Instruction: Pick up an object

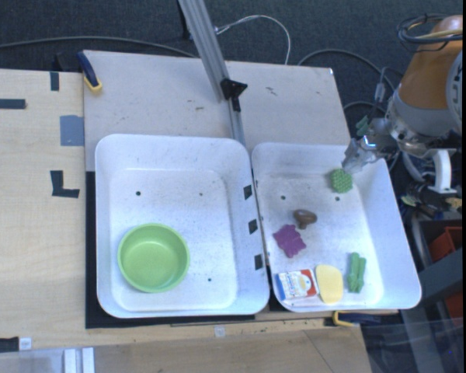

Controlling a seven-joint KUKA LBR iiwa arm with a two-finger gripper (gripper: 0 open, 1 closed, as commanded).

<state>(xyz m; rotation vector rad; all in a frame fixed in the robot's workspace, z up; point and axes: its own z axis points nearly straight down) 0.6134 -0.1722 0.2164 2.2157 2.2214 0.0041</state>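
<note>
At two o'clock in the right bin [388, 208], the gripper [354, 162] hung just above the green ball [341, 181], seemingly mid-approach. Whether its jaws were spread I could not tell; next called for closing on the ball.

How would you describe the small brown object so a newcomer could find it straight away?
Look in the right-hand white bin, roughly at its middle. The small brown object lies there, just above the purple piece and below-left of the green bumpy ball by the gripper. It is the only brown item among brightly coloured neighbours.
</note>
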